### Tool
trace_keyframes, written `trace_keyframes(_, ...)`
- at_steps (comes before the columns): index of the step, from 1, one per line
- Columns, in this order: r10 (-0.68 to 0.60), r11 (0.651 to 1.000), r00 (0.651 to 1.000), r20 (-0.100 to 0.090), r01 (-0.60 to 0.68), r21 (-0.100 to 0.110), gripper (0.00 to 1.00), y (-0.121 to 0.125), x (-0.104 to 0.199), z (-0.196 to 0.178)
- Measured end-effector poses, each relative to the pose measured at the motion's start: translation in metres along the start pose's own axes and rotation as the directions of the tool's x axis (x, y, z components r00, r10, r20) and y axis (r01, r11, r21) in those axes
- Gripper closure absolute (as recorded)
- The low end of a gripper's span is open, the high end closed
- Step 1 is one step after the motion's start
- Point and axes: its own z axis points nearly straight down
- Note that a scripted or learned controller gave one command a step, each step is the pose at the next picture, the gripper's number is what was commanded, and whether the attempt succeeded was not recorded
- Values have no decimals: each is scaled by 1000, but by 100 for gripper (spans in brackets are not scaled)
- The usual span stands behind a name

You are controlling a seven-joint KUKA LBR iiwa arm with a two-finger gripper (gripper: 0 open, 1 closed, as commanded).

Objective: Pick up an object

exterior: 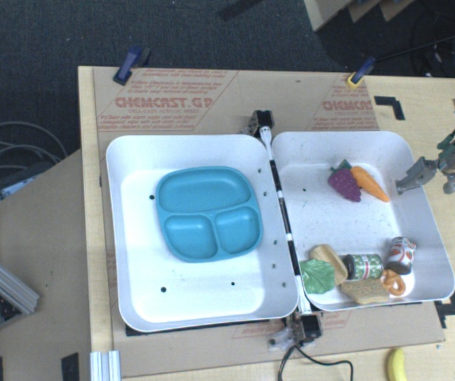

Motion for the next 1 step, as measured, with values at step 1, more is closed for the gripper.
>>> trace_keyframes(1, -1, 1000, 1000, -1, 1, 1, 0, 74, 22, 93)
